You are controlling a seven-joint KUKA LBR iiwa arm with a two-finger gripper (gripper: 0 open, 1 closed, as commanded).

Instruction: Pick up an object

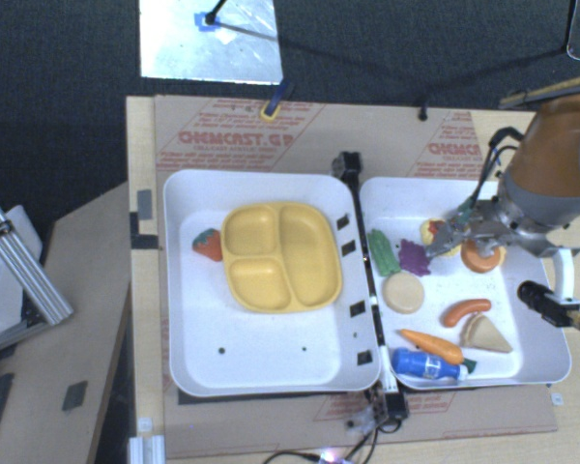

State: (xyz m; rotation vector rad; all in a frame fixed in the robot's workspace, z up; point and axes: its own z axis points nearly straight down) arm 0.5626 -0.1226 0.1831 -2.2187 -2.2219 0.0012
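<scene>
Item: my gripper point(451, 237), right bin point(536, 356), mid-right of frame, hovering by yellow toy point(431, 230) and grapes point(413, 256). Finger state: cannot tell. Step: approach. Next: descend squarely, close.

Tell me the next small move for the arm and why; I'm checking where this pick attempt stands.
Probably a short descent straight down. The hand sits at the top of the right bin, over the yellow item, with the purple grapes just beside it, and nothing shows between its fingers. Dropping onto the yellow piece looks nearest, though the grapes crowd that spot, so I can't be sure.
</scene>
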